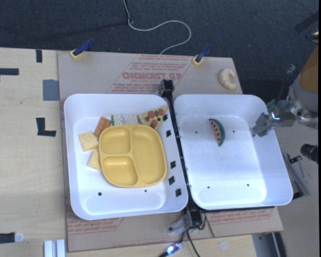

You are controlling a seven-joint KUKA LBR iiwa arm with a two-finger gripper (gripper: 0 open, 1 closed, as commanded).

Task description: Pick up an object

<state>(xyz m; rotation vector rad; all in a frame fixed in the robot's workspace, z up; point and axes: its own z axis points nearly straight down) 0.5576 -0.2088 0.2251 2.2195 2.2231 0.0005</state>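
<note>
While the jaws (263, 123) hang at the right bin's (241, 194) right wall, a descent here risks striking that rim.
Camera view: the watermelon slice (218, 131) lies alone in that bin's upper middle, well apart to the left of the jaws (apart or together, I cannot tell).

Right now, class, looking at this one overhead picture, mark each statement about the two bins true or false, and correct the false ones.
1. The green and red watermelon-slice toy lies in the right white bin. True.
2. The yellow divided plastic plate sits in the right bin. False: it sits in the left white bin.
3. The pincer holds the watermelon slice. False: it is at the right bin's right rim, apart from the slice.
4. A cream curved toy lies outside both bins. True.
</note>
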